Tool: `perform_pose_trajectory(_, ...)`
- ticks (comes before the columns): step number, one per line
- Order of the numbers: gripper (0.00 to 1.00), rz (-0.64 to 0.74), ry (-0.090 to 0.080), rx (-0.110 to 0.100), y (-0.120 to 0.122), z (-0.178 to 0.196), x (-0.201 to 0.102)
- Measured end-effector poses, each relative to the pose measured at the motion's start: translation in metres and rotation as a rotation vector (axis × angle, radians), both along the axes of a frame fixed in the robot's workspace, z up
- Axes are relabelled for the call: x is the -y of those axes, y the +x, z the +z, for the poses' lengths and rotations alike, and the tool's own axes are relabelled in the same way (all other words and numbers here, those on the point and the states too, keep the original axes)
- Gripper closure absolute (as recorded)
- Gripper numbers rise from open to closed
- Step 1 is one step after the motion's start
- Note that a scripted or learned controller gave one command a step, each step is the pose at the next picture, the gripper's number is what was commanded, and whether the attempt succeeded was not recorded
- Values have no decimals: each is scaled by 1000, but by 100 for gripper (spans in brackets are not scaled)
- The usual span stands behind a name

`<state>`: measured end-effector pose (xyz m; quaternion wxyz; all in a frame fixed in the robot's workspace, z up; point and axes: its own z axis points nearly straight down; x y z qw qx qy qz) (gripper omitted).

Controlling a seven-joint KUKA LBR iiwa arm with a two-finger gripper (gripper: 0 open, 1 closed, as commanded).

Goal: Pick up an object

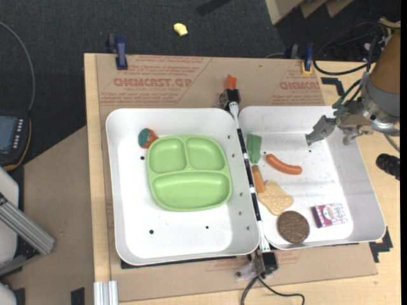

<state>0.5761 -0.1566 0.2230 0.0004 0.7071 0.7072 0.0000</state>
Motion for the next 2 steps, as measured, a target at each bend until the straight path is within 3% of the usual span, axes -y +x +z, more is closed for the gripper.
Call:
perform_pose_trajectory(1,0,4,5,-9,-29,-68,-54)
perform_pose_trajectory(2,0,0,2,-6,-5,-139,-42)
